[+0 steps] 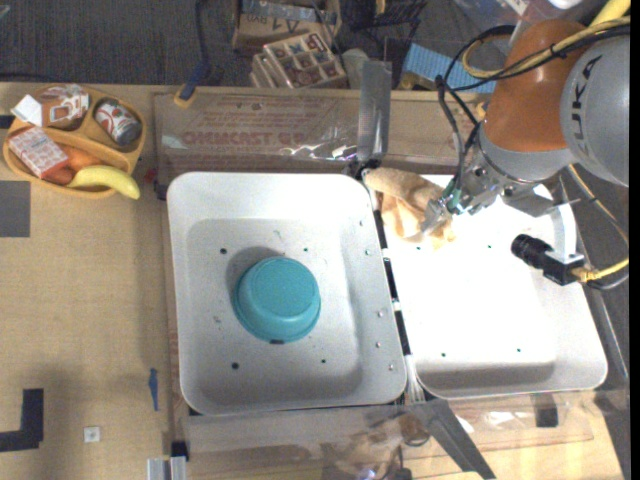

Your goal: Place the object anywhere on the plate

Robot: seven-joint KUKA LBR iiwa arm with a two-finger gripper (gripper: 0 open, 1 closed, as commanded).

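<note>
The object (400,206), a pale tan, crumpled-looking thing, lies in the upper left corner of the right bin (505,353), against the wall shared with the left bin (205,218), well apart from the teal plate (278,298) that sits upturned-looking at the middle of that left bin. The gripper (443,211) hangs at the object's right edge, so this looks like the grasping step, though whether it has closed on anything I cannot tell. Next would come a firm hold, a lift over the shared wall, and a carry down-left to the plate.

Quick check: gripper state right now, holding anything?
Gripper: low over the right bin's far-left corner, at a tan object; open or shut cannot be told, no hold visible.
</note>
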